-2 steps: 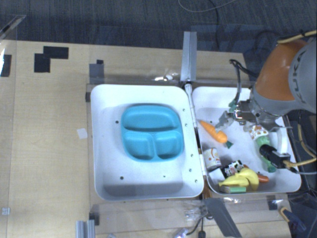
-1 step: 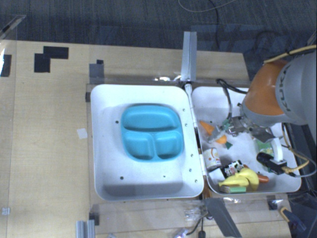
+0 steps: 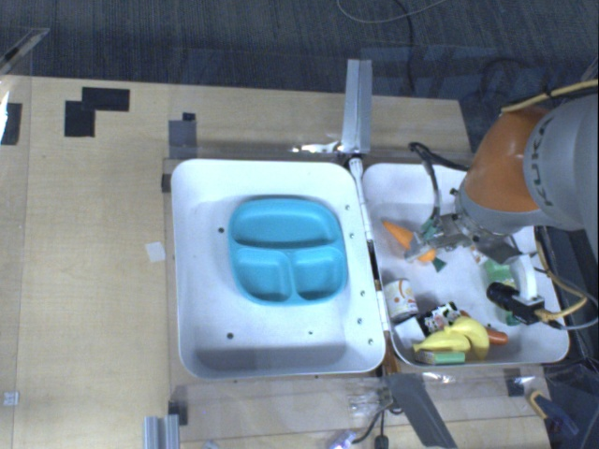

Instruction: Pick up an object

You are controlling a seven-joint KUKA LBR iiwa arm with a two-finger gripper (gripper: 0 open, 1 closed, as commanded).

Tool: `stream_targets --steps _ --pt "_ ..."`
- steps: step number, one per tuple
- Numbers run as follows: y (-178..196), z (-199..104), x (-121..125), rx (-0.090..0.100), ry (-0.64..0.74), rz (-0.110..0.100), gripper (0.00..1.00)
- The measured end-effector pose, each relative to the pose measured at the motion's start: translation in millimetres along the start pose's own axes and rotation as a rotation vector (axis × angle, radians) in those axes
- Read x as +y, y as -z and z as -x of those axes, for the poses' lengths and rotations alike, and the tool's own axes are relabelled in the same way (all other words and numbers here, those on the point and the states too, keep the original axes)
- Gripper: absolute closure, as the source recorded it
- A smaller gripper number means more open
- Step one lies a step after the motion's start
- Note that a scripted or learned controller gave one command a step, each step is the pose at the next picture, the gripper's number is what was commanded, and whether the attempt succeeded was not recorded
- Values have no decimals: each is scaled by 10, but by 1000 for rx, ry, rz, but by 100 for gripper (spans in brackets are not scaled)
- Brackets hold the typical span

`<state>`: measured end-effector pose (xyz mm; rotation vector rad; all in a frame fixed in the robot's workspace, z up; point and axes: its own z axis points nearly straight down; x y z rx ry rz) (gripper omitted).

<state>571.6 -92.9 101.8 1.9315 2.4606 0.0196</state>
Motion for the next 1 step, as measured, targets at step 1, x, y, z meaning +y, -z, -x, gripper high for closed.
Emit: stream_targets --steps 1 --pt "1081 54 -580 0 102 -11 100"
